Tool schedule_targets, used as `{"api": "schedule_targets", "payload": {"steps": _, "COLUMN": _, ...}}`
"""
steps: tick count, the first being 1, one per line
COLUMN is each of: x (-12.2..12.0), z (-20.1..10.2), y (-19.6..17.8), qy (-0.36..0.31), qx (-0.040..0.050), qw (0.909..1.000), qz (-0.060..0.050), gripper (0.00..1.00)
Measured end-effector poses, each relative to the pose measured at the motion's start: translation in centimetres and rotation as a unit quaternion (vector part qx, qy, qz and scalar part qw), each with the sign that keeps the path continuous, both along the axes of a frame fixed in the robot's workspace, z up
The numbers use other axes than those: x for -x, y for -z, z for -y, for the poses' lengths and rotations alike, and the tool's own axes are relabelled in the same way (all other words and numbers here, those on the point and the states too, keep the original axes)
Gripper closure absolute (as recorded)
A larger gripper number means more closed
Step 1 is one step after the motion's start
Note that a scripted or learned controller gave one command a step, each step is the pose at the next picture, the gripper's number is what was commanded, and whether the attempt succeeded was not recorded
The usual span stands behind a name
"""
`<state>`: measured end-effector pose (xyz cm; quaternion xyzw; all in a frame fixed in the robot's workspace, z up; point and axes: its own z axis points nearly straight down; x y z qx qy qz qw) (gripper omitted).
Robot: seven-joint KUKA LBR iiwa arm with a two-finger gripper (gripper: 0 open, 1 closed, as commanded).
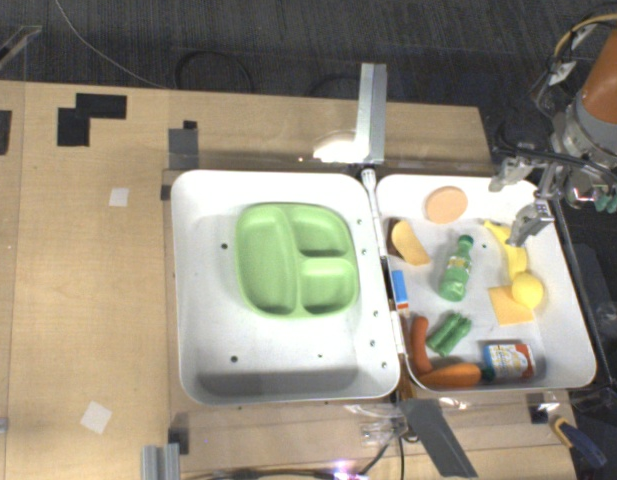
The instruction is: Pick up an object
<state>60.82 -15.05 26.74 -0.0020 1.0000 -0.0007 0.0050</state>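
So the wooden table (78,298) takes up most of the shot, with two white bins sitting side by side on it. The left bin (203,353) has just a big green divided tray (293,260) lying in the middle of it, three compartments, tilted a bit.

The right bin (578,353) is where the clutter is. At its 12 o'clock there's a flat orange disc (447,205). Going toward 9 o'clock, a yellow-orange wedge (409,243) sits near the divider, and a small blue-and-white tube (398,288) lies right along the wall below it. Dead center is a green bottle (455,268), lying down with its cap pointing toward 12. At 3 o'clock there's a banana (510,251), a lemon (528,289) just below it and a flat yellow block (510,306) touching the lemon. Around 6 o'clock: a green pepper-looking thing (448,332), two sausages (420,338), and a small can (505,359) on its side.

The arm (598,98) comes in at 2 o'clock. The hand (523,200) hangs over the bin's top right corner, just above the banana, fingers spread apart with nothing between them.
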Motion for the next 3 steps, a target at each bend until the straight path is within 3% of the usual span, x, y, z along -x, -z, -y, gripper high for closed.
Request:
{"api": "schedule_targets", "payload": {"steps": 1, "x": -0.5, "z": 3.1, "y": 14.5, "qy": -0.132, "qx": -0.0009, "qw": 0.9912, "qz": -0.004, "gripper": 0.00}}
{"api": "schedule_targets", "payload": {"steps": 2, "x": 2.4, "z": -0.3, "y": 17.8, "qy": -0.089, "qx": 0.0012, "qw": 0.9961, "qz": 0.003, "gripper": 0.00}}
{"api": "schedule_targets", "payload": {"steps": 3, "x": 5.3, "z": -1.3, "y": 17.7, "qy": -0.057, "qx": 0.0013, "qw": 0.9984, "qz": 0.003, "gripper": 0.00}}
